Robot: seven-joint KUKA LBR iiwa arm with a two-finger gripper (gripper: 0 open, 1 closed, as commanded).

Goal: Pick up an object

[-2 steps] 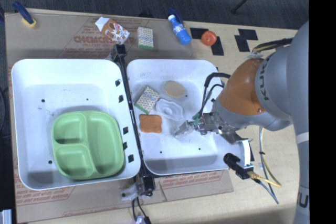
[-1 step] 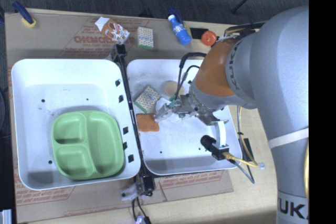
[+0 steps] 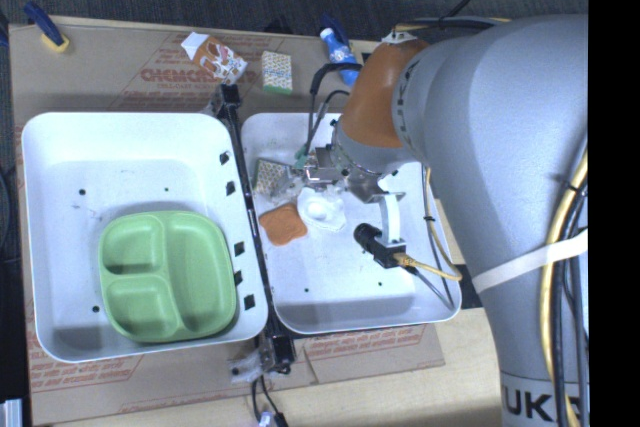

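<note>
Camera view, two white bins (image 3: 40, 215), one green tray (image 3: 168, 273), one orange object (image 3: 284, 225)

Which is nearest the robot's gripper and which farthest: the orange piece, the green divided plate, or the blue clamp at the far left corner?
From the gripper:
1. Orange piece, right bin, just beside it.
2. Green divided plate, left bin.
3. Blue clamp, bench's top-left corner.

My wrist covers right bin (image 3: 345, 310) far wall; clear obj (image 3: 320, 209) under it too blurry to ID.
</note>
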